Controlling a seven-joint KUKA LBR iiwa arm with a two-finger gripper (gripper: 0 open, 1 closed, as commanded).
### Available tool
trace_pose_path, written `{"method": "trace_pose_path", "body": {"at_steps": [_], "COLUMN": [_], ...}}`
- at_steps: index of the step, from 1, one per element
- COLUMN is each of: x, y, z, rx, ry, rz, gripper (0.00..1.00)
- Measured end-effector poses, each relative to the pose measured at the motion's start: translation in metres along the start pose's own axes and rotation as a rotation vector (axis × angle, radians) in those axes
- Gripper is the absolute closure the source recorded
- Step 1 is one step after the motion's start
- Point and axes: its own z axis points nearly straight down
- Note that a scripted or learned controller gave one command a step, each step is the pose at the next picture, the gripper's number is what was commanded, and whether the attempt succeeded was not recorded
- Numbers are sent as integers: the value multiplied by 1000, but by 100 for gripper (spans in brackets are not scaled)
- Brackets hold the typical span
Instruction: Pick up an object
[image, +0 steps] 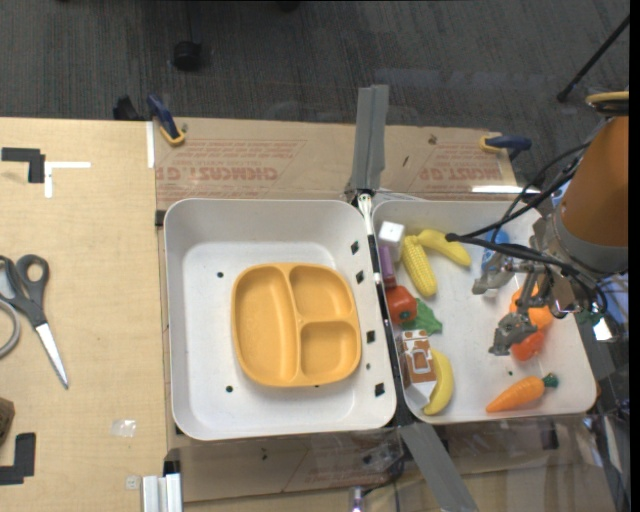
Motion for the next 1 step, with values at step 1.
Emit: {"method": "trace_pose_path", "body": {"at_steps": [1], "x": [-57], "y": [23], "z": [111], "rx": [0], "ry": [-1], "rz": [-148], "gripper": [0]}}
